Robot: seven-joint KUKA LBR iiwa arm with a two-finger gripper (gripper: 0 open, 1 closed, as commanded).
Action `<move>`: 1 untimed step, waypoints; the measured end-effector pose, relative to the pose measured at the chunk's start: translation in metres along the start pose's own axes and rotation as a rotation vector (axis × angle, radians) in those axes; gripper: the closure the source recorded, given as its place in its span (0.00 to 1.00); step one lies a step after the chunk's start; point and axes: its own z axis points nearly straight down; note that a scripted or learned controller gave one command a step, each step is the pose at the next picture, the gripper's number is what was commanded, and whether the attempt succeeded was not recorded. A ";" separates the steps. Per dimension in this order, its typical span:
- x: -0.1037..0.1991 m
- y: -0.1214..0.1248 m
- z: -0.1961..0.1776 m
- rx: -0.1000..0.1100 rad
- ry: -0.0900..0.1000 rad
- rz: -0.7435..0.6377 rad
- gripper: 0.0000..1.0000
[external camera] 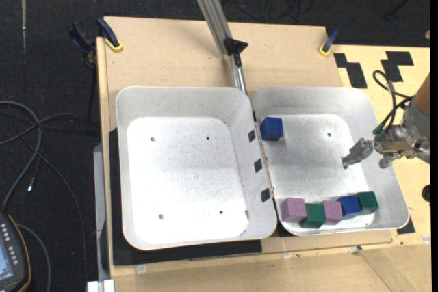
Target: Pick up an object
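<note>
You are looking at the end effector (358,152) hovering at the right of the frame over the right shallow white bin (356,106); whether it is open or closed, you cannot tell. A small blue cube (272,128) is sitting apart at that bin's upper left, while purple, green and blue cubes (330,210) are lining its lower edge.

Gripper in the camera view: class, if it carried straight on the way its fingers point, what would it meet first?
Probably bare floor of the right bin. The gripper points down-left; the blocks lie aside. Depth is unclear.
</note>
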 end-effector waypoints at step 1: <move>-0.033 0.007 0.129 -0.003 0.002 -0.001 0.00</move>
